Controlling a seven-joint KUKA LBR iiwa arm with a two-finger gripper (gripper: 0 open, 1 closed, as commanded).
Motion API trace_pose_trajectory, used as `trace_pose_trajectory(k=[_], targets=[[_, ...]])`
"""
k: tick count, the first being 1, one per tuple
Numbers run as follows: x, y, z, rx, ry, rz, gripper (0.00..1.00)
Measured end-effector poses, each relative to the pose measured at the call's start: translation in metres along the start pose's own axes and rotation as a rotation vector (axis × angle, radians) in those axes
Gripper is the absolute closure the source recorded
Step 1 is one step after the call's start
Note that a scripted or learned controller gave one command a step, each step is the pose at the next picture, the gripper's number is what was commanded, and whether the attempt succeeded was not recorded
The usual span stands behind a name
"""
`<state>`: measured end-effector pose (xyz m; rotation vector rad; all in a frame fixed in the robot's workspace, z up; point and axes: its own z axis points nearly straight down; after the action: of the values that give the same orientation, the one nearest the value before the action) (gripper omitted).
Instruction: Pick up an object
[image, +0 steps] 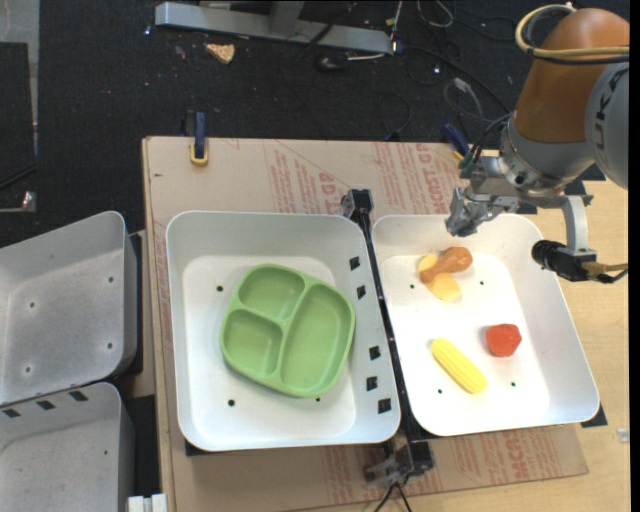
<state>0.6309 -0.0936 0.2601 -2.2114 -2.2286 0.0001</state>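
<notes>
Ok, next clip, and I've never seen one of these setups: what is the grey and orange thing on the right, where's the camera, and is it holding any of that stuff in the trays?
That is a robot arm, reaching in from the right. The single camera is fixed above the bench and looks down at a slant. Its gripper hangs over the far edge of the right bin, with nothing visible between its fingers. That bin contains an orange toy food piece next to a pale yellow piece, a yellow corn cob and a red piece. The left bin contains a green divided plate.
</notes>
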Motion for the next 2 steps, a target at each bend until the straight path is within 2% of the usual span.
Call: trace_pose_trajectory(k=[2], targets=[[0.112,0.005,-0.003,-0.002,-0.001,0.001,1.00]])
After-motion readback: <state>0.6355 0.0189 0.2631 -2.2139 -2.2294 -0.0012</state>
